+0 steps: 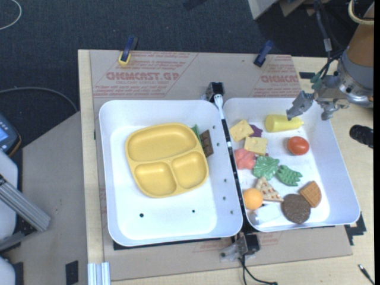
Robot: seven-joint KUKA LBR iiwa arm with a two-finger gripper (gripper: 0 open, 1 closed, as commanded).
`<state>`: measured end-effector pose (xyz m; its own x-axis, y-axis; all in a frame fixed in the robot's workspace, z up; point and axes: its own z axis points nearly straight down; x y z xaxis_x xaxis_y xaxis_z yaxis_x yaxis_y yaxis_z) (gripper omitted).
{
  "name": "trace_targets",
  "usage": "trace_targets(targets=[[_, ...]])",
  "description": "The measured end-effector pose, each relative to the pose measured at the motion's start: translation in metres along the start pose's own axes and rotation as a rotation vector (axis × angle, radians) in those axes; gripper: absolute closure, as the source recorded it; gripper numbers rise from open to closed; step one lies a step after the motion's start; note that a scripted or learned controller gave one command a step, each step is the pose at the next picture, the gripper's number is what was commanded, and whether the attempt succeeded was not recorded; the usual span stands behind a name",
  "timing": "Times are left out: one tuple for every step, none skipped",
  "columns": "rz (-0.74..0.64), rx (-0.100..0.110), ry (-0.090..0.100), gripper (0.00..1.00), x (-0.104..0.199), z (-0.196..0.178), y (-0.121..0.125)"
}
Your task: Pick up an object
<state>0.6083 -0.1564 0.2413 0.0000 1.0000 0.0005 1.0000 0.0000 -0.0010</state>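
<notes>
On the brown sheet (178,70) that covers the table, red print reads "CHEMCAST G.P." above the left bin (116,159), and the same print shows in part above the right bin (338,153), cut off by the arm. A yellow-tipped clamp (126,50) and a blue clamp (263,53) hold the sheet's far edge.

Inside the left bin lies a yellow three-part tray (166,159), with a small brown piece (206,142) and a sliver of green (195,130) just beside its right rim.

Toy food crowds the right bin: a yellow cylinder (280,123) near the far wall, two yellow cheese wedges (240,130) (256,145) with a bit of purple (255,130) between them, a red tomato (298,145), a pink piece (244,158), two green leafy pieces (266,167) (289,175), an orange ball (253,199), a pizza-like slice (268,190), a dark round cookie (295,208) and a brown waffle-like piece (310,193).

Over the far right part of that bin hangs the gripper (310,105), grey with green wiring at the wrist. One finger (297,106) slants down to just above the right end of the yellow cylinder; the jaws stand apart, and nothing is seen between them. No writing can be read on the toys.
</notes>
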Motion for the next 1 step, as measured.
trace_targets(targets=[[0.0,0.006,0.002,0.0,0.0077,0.0611,-0.002]])
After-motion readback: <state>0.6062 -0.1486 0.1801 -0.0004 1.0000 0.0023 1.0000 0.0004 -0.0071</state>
